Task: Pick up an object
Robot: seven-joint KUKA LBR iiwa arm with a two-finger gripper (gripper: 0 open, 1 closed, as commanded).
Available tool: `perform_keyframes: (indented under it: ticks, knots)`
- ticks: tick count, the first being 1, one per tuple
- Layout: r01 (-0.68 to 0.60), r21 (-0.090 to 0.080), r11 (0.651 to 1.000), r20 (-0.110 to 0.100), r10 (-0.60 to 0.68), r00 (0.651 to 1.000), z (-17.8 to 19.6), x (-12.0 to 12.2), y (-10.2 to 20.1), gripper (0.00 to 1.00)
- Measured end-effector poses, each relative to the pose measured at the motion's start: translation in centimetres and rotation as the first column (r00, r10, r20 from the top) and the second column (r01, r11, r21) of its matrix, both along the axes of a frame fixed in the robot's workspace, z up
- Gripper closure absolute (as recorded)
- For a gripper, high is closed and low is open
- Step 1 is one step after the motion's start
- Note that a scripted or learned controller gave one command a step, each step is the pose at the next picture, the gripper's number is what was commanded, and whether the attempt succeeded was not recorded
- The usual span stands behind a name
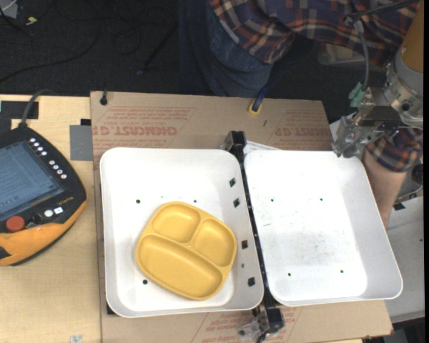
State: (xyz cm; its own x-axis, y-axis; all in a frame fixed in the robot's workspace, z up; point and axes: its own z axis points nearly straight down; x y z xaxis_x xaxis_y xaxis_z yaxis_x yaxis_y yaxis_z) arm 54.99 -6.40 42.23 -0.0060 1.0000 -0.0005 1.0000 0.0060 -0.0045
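Note:
A yellow divided plate (185, 249) with three compartments lies flat in the left white bin (129, 170), toward its front. The gripper (347, 143) hangs at the far right corner of the right white bin (322, 220), near the bin's back rim, well away from the plate. Nothing shows between its fingers. The arm's grey wrist and orange band rise to the upper right.
A teach pendant (25, 191) with a screen and orange base rests on the bench to the left of the bins. A person in a plaid shirt (272, 20) stands behind the bench. Black clips (237, 184) sit along the divider between the bins.

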Motion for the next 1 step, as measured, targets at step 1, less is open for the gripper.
perform_keyframes:
  ticks: [1]
  knots:
    - [0.005, 0.002, 1.000, -0.005, -0.005, 1.000, -5.11, -5.71, 1.81, 1.00]
